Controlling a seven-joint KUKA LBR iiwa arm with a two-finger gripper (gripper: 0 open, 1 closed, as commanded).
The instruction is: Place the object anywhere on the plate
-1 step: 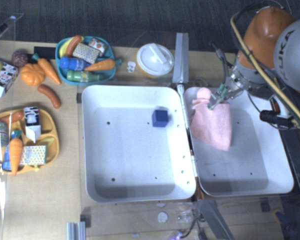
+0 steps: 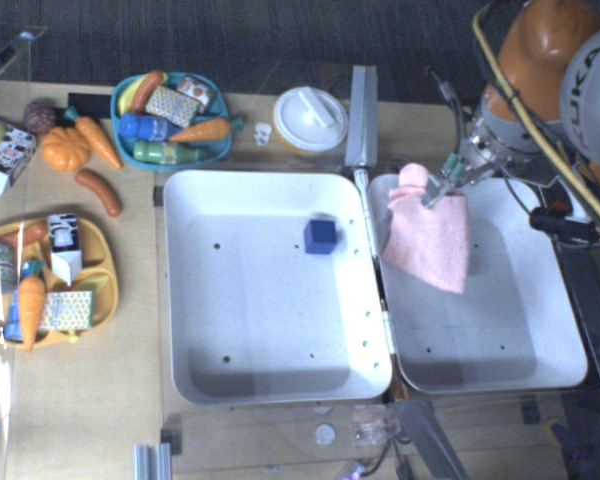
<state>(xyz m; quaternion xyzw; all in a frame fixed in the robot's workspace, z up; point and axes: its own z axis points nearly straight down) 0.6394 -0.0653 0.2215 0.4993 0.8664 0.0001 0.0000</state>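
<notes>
A small blue cube (image 2: 321, 235) lies in the left bin (image 2: 210, 358), near its upper right. A pink square plate (image 2: 430, 243) sits tilted in the upper left of the right bin (image 2: 520, 358), its left edge reaching over the divider between the bins. A rounded pink lump (image 2: 412, 176) shows at the plate's top corner. My gripper (image 2: 436, 196) comes in from the upper right and is shut on the plate's top edge. The cube lies apart from the plate, about a hand's width to its left.
A white lidded bowl (image 2: 311, 118) stands behind the bins. A blue bowl (image 2: 170, 120) and a yellow tray (image 2: 48, 283) of toy food sit on the bench at left, with loose toy carrots (image 2: 100, 140) and a sausage (image 2: 99, 192).
</notes>
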